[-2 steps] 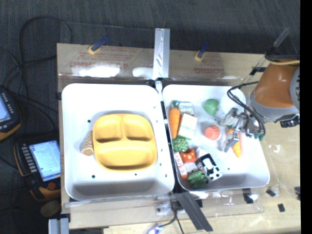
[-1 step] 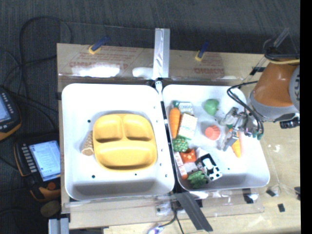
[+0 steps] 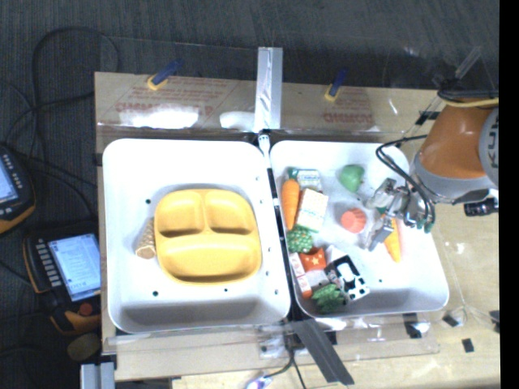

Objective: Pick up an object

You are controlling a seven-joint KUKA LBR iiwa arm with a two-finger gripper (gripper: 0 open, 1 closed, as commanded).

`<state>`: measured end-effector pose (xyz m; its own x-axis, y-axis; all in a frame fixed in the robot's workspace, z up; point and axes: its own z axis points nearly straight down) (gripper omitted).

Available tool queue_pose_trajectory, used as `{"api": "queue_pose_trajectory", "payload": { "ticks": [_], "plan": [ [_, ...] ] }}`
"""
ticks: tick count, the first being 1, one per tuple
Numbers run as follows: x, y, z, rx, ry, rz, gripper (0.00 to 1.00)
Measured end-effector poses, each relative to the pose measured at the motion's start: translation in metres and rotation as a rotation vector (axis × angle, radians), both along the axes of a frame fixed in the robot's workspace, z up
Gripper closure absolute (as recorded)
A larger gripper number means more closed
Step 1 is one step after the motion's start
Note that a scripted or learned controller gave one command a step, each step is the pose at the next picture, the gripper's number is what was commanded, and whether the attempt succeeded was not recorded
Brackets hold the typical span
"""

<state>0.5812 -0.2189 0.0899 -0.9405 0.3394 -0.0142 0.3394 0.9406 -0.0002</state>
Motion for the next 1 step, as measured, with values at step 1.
{"api": "queue_pose_trajectory", "payload": {
  "ticks": [1],
  "plan": [
    [-0.0036, 0.011, 0.0001, 0.001, -0.001, -0.023, 0.0]
  ]
}}
